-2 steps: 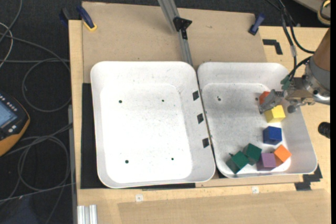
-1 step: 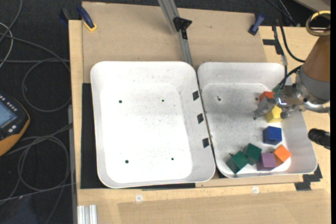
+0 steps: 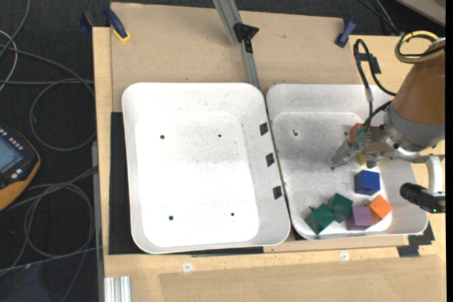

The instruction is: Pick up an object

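Well, the arm (image 3: 417, 99) leans in from the right of the frame, and its gripper (image 3: 357, 146) sits low over the right bin (image 3: 311, 113), toward that bin's right-centre. Whether its fingers are spread or closed I cannot tell; they are small and dark against the speckled floor, and nothing is visibly caught between them.

The pieces to choose from are huddled in the bin's lower right corner, probably slid down against the wall: a blue block (image 3: 367, 182) just below the gripper, an orange block (image 3: 381, 206) beside it, a purple block (image 3: 362, 216) and two green blocks (image 3: 330, 213) along the lower rim. The blue one looks the likeliest target, being nearest.

It is roughly cubic, so it has no real long axis; its faces sit a little skewed to the bin's edges. The larger green block lies slanted, with its length running from lower left to upper right.

The left bin (image 3: 134, 152) lies lower left of centre.
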